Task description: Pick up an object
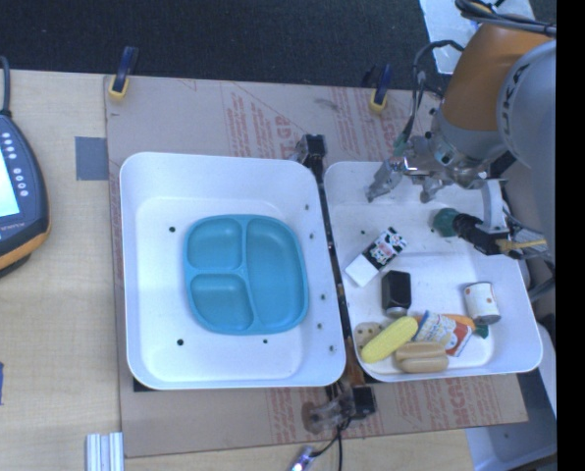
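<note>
Toward the upper right of the frame, the gripper (pixel 403 186) hangs over the top part of the right bin (pixel 435 268); its two fingers stand spread apart with bare white floor between them, grasping nothing. Below it, near the middle of that bin, a small black-and-white carton (pixel 385 247) lies against a white block (pixel 360 270); just under them lies a black case (pixel 397 290); a white can (pixel 481 302) sits nearer the right wall; along the bottom wall crowd a yellow corn cob (pixel 389 339), a tan sausage (pixel 421 361) and an orange pouch (pixel 452 334), all well apart from the gripper. Left of centre, the left bin (pixel 155 292) bears a blue divided plate (pixel 245 273).
</note>
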`<move>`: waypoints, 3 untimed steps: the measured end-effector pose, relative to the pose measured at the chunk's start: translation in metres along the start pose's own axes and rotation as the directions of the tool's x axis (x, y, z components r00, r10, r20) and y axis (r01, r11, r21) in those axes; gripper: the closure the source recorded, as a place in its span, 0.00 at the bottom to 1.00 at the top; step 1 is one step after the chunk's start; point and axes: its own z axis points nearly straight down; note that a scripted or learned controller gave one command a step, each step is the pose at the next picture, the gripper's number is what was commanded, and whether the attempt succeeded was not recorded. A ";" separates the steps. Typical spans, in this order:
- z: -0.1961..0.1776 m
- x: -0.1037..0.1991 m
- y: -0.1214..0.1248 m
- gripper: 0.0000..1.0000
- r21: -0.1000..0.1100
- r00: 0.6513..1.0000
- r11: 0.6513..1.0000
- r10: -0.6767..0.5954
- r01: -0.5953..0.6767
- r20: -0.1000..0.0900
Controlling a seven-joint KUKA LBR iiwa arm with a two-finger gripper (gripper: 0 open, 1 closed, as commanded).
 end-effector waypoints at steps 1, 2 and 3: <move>0.057 0.001 -0.045 0.00 0.004 1.000 1.000 -0.003 0.003 0.003; 0.046 0.001 -0.045 1.00 0.006 1.000 1.000 -0.006 0.005 0.004; 0.046 0.000 -0.045 0.00 0.006 1.000 1.000 -0.006 0.006 0.005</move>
